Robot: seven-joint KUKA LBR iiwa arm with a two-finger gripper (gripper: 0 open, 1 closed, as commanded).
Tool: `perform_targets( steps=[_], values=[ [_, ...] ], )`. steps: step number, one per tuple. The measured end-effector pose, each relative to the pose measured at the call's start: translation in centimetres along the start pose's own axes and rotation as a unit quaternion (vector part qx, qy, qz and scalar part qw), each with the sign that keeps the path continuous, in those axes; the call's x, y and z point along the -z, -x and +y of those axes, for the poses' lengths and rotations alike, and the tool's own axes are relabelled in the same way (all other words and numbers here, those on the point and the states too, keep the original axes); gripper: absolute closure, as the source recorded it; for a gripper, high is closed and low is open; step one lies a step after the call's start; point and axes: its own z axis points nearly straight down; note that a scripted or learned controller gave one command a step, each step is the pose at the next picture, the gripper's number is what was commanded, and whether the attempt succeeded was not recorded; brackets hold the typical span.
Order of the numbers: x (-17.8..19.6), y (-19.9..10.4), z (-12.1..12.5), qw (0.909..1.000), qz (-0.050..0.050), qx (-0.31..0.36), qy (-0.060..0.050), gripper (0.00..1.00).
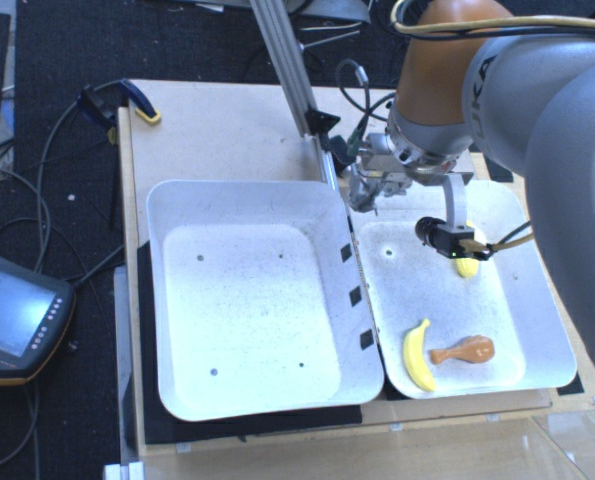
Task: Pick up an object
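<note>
Gripper [369,196] sits at the right white bin's [537,298] far-left corner; jaw state can't be told. Yellow plastic banana [417,356] and brown drumstick toy [465,351] lie well below it, side by side.

A pale wooden bench [227,133] is bearing two shallow white plastic bins side by side, the left bin [247,298] and the right bin [522,313], their inner rims touching; a blue-and-yellow clamp [137,103] is gripping its far left corner.
</note>
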Motion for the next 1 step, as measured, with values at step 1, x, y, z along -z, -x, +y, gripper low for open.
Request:
perform_targets(
  steps=[1],
  values=[
    [1.33, -5.68, 0.19, 1.0, 0.0, 0.0, 0.0, 1.0]
  ],
)
